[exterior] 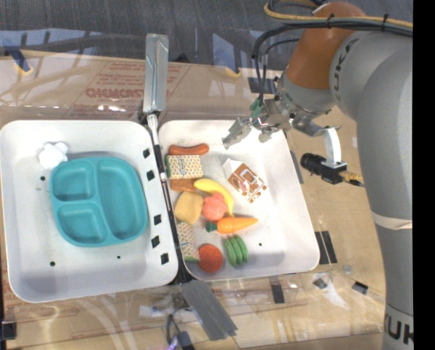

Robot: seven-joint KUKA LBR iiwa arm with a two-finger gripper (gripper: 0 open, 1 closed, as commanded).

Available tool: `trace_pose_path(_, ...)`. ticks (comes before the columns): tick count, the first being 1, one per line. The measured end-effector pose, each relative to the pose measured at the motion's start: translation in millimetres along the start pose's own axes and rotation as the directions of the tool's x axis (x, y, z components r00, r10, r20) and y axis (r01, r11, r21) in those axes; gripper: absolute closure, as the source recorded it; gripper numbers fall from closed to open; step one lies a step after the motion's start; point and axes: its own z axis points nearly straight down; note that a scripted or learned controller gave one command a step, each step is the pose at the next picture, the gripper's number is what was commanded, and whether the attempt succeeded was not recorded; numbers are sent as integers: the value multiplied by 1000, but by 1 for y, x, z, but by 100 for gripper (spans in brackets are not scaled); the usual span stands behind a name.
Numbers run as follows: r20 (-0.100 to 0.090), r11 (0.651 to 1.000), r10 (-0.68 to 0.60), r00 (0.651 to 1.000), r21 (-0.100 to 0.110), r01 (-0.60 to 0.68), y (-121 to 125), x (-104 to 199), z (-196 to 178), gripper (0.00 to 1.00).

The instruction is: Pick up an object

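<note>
While the pincer (240, 133) hangs over the right bin's (294, 224) upper edge, its fingers spread and grasp nothing.
Toy foods lie below: sausage (189, 150), banana (215, 189), carrot (236, 224).

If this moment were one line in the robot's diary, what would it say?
stage: reaching | gripper: open, holding nothing, above right white bin far edge | nearest: white-and-orange carton | turquoise divided plate: left bin

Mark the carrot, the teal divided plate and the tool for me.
carrot (235, 224), camera view, middle of its orange body.
teal divided plate (98, 200), camera view, the ridge between its compartments.
tool (239, 133), camera view, midway between its fingertips, above the right bin's far edge.
</note>
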Motion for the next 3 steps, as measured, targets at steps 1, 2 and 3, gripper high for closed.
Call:
trace_pose_path(1,2,991,-136,991,-2,136,-40,-17,102,0)
trace_pose_path(2,-2,990,-139,990,4,139,-41,-16,94,100)
trace_pose_path(3,-2,998,-56,998,1,56,-4,59,5,100)
